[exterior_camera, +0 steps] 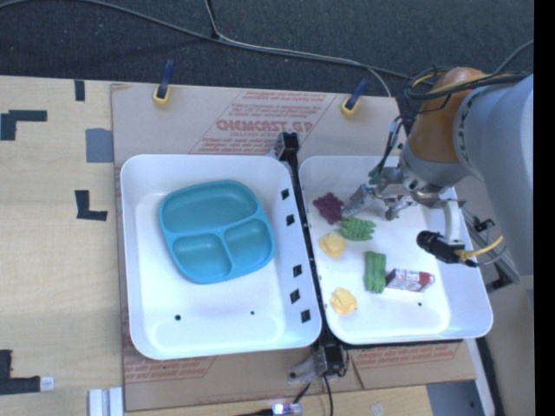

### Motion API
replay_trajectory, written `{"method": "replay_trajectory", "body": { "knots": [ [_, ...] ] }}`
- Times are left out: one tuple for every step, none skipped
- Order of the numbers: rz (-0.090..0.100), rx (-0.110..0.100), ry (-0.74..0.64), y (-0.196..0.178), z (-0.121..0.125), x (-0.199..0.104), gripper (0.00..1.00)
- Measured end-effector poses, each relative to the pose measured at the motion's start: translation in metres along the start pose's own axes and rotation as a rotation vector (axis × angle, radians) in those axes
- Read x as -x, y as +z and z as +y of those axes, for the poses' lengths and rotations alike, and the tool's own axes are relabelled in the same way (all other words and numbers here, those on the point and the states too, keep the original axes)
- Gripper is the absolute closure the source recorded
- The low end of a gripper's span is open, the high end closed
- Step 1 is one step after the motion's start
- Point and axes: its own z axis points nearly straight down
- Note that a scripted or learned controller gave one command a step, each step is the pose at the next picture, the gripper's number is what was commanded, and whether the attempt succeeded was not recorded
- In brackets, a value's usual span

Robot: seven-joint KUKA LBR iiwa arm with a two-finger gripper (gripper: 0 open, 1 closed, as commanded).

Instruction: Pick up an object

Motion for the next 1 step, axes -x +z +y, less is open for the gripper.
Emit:
{"method": "replay_trajectory", "body": {
  "knots": [
    [0.0, -0.002, -0.001, 0.0171, 0.0001, -0.0005, 0.0]
  ]
}}
